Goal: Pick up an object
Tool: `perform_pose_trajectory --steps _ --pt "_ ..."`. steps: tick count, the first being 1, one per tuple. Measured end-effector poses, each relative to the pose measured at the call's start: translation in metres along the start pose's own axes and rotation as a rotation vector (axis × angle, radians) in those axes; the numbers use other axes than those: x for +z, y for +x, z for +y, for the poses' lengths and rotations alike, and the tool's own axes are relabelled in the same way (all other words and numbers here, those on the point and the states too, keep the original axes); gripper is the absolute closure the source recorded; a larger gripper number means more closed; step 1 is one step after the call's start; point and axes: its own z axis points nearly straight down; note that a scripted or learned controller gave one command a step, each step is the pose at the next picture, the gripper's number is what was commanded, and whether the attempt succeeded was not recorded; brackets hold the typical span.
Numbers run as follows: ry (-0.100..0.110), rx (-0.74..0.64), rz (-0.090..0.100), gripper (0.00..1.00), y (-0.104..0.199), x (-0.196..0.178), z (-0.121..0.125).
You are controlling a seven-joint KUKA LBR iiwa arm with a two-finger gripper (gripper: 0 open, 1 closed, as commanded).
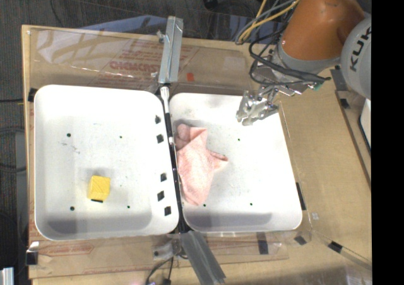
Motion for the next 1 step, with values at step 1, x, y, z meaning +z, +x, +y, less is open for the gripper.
perform_pose_trajectory --steps 1 --pt "0.018 -0.322 -0.002 1.00 -0.0009 0.1138 -0.0019"
